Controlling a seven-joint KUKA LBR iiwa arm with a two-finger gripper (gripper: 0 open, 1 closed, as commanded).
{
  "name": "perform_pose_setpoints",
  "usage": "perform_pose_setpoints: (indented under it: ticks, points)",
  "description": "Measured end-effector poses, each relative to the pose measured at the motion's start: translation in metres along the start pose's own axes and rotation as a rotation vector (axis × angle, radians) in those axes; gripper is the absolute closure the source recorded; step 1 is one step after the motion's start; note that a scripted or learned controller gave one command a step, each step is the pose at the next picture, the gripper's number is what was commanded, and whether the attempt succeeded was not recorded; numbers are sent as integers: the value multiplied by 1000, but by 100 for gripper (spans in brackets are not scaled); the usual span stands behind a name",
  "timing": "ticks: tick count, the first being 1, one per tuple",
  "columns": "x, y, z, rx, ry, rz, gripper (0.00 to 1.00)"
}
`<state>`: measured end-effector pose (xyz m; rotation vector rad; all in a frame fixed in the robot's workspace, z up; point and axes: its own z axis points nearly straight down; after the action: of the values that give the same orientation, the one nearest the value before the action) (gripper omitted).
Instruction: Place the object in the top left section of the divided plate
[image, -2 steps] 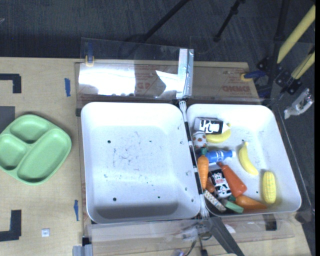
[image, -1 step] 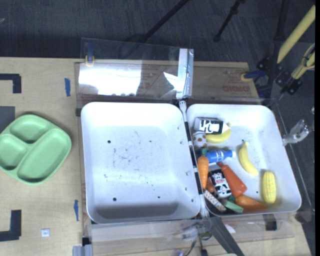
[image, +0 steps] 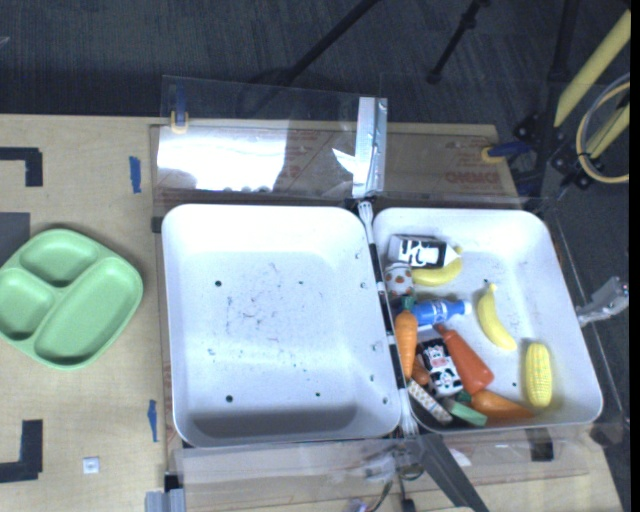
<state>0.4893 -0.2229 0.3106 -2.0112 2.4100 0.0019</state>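
A green divided plate lies on the wooden bench at the far left, outside the bins. Its top section and small left section hold nothing, and neither does the large lower right one. The toy food is piled in the right bin: a banana near the top, a second banana, a corn cob, an orange carrot, a red-orange carrot, a blue bottle and a black-and-white box.
The left bin sits between the plate and the right bin, with a raised rim all around. A clear plastic sheet stands behind it. Black tape marks lie on the bench near the plate. Cables and a stand lie on the floor at the back right.
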Motion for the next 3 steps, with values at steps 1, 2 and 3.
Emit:
perform_pose_setpoints:
  ticks: [1, 2, 3]
  points:
    - [1, 9, 7, -1, -1, -347, 0]
    - [-18, 12, -1, 0, -1, -309, 0]
    - [-10, 11, 31, -3, -1, -451, 0]
